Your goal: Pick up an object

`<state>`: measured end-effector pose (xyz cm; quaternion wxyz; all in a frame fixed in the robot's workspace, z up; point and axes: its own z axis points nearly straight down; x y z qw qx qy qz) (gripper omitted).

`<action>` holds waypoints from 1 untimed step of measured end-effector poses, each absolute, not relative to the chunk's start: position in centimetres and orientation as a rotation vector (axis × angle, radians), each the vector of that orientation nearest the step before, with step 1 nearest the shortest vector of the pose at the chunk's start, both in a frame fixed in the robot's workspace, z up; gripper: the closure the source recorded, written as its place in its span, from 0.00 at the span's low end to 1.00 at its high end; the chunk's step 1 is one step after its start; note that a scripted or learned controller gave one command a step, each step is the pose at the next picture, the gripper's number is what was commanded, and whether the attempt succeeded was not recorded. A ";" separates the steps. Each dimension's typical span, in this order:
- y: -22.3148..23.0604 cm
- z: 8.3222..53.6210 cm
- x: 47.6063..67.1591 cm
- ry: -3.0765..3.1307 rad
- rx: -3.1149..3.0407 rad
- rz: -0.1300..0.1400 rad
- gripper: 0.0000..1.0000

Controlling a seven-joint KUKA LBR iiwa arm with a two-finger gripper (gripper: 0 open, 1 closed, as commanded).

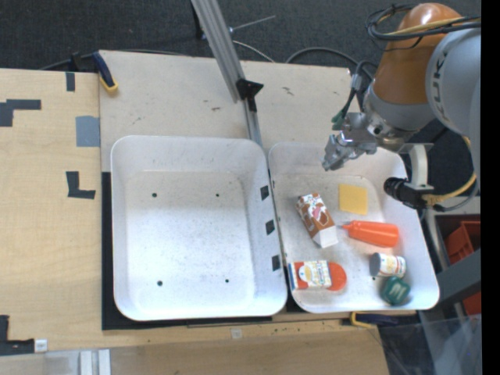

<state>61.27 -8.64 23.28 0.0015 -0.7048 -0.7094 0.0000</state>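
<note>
- A pale wooden bench bears two white bins: the left bin and the right bin; dark floor lies behind.
- The carton lies in the right bin, its long axis running up-left to down-right.
- The gripper hovers above that bin's far edge, holding nothing.

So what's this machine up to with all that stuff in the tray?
A grey and orange robot arm reaches in over the right-hand bin, its pincer hanging above the bin's far end. Below lie a yellow block, a brown carton and an orange bottle, none picked up yet.
</note>
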 end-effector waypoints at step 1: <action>-3.9 23.8 60.3 -2.226 -2.212 0.000 1.00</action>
